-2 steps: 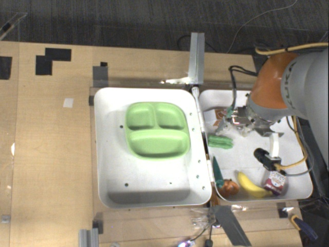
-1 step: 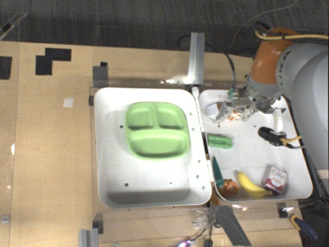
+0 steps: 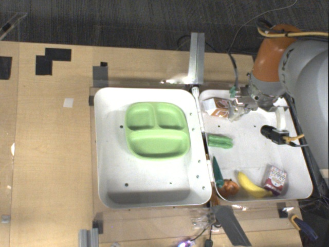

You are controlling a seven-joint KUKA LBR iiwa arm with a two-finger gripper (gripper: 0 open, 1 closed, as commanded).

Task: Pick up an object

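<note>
**Gripper at the far corner of the right bin, beside a packet**

The gripper is over the right-hand shallow white bin. The view does not show how wide it is open or whether it grips anything. Just beside it, toward the view's left, lies a small orange-and-white crinkled packet. Nearer the camera lies a green oblong soft piece. Well apart from the gripper, nearer still, are a yellow plastic banana, a small reddish round fruit and a purple-red carton. Far to the gripper's left in the view, a green divided plastic plate rests in the left-hand white bin.
</note>
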